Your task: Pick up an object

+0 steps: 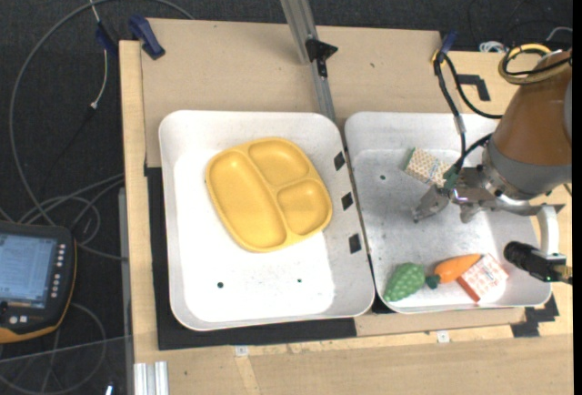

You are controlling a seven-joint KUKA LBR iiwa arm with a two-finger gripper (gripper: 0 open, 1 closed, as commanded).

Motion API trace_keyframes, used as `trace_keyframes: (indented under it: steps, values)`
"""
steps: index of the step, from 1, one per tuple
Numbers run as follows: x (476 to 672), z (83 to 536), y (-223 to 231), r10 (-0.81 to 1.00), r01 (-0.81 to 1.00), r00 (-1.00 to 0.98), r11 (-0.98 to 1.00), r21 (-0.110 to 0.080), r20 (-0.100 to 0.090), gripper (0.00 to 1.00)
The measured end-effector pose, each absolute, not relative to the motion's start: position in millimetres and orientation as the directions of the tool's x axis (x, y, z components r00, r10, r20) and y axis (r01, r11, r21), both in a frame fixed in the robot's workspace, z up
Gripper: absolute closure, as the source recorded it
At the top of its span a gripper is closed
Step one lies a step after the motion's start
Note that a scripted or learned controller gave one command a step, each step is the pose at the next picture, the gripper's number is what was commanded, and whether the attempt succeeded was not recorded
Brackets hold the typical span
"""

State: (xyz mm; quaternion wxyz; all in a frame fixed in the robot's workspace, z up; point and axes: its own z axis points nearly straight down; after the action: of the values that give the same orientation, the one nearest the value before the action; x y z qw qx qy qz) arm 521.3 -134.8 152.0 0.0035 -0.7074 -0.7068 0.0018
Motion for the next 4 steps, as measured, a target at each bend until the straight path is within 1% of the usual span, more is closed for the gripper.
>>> trace_keyframes:
  steps: [1, 2, 3, 4]
  values:
    - [519.8, 98.9, -133.9, 1.0, 1.0, 0.0, 0.0, -0.008, 0.003, 0.0]
    - [522.1, 113.1, -133.9, 1.0, 1.0, 0.0, 0.0, 0.001, 0.002, 1.0]
    - [518.2, 158.2, -137.6, 1.0, 1.0, -0.001, 0.001, 0.005, -0.001, 1.0]
    - [520.0, 206.7, -137.7, 1.0, 1.0, -0.002, 0.002, 0.007, -0.002, 1.0]
